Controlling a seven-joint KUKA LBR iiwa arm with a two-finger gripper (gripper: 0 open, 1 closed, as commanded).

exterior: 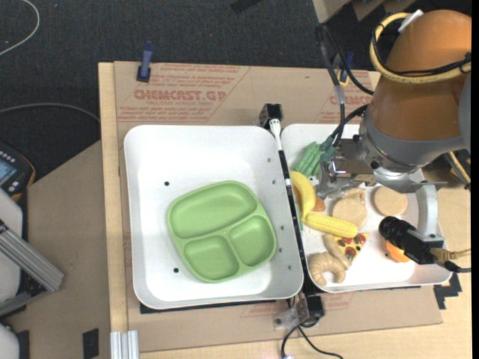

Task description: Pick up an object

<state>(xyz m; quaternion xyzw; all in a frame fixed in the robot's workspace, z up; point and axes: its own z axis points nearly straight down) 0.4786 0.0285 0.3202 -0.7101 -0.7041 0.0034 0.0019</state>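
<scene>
Toy food, a banana (303, 191), corn cob (331, 225), croissant (328, 265) and pizza slice (352, 247), crowds my right bin (374, 281). A green divided plate (221, 230) lies alone in the left bin (150, 155). My arm (419, 81) hangs over the right bin; its gripper's state I cannot tell.

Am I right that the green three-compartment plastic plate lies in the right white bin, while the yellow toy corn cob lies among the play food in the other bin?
Not quite. The camera view shows the green three-compartment plastic plate in the left white bin; the yellow toy corn cob lies among the play food in the right white bin.
</scene>
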